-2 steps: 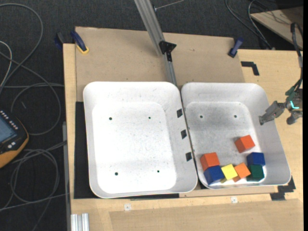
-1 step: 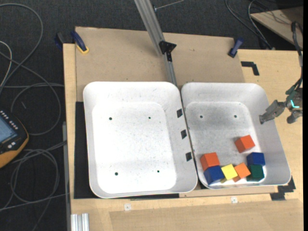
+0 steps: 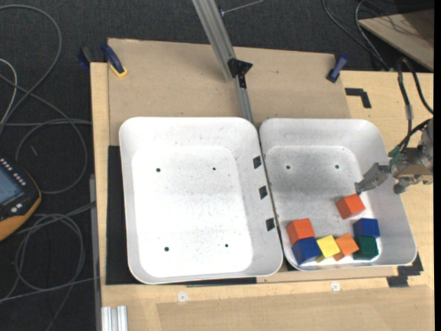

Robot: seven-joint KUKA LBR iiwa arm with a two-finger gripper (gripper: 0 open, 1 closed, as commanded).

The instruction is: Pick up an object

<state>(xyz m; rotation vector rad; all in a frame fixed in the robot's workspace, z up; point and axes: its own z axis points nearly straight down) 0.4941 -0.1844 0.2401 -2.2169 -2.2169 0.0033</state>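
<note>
The gripper point(image 3: 375, 178) is seen at the right edge of the right bin point(image 3: 310, 133), low over the bin floor, with its grey fingertip pointing toward the blocks. Whether it is spread or pressed together cannot be told from this slant, and nothing is seen held in it.

Just beside and below the fingertip lies a lone orange block point(image 3: 351, 205), tilted and apart from the rest. Further below the gripper, along the bin's near wall, the remaining blocks are packed together: a blue block point(image 3: 367, 227), a green block point(image 3: 368, 247), an orange cube point(image 3: 300, 229), a yellow block point(image 3: 328, 246) and a second blue block point(image 3: 306, 251). The left bin point(image 3: 138, 185) lies well away, beyond the blocks.

The task is judged to be at its start: an approach has been made, but no block has been lifted. Closing on a block and raising it is what is left.
</note>
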